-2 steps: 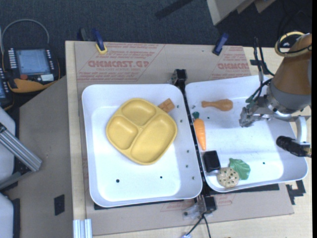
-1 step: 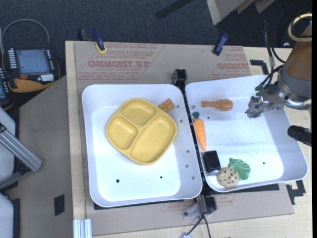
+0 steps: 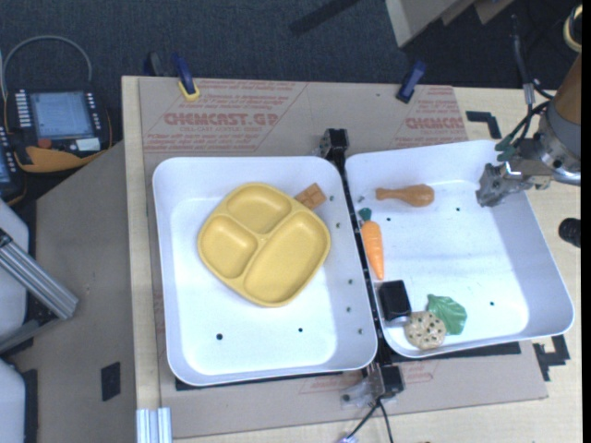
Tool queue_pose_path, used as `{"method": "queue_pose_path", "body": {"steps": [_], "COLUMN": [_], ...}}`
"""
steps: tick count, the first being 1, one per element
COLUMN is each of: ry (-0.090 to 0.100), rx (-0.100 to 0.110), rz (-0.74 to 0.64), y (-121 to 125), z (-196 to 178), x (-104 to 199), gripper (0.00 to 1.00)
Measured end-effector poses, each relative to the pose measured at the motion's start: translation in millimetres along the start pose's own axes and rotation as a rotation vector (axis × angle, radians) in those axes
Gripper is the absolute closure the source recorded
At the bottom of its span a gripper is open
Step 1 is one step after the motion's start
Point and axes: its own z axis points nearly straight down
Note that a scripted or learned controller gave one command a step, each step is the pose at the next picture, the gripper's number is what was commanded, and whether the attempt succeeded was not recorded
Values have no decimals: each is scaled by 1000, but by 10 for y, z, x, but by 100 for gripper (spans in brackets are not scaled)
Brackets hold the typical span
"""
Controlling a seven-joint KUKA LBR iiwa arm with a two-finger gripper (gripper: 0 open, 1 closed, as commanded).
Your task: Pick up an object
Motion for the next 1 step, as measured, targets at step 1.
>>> {"method": "queue_pose_path", "body": {"steps": [1], "ry": [5], "rx": [9], "rz": [-4], "y": [-59], "z": [-3], "x": [448], "gripper": [100]}}
